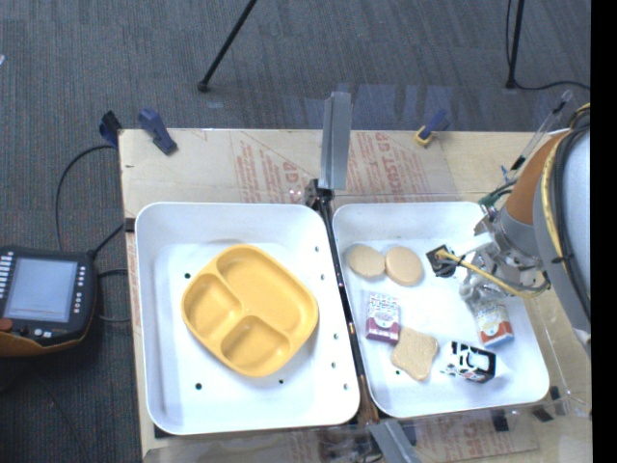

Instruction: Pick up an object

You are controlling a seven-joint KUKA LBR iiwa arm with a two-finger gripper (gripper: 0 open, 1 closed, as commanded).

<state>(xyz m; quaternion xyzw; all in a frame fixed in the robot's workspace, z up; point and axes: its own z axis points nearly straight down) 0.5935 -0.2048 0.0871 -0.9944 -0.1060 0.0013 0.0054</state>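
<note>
Jaws over right bin [405, 222], just beside small carton [495, 324]; grip state impossible to tell.

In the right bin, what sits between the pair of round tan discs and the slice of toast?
A small maroon carton lies between them, as the camera view shows.

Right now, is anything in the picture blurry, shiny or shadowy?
In the camera view the light is soft and even, with no strong glare. The yellow plate casts only a faint shadow on the left bin. The arm at the right edge looks blurry.
</note>
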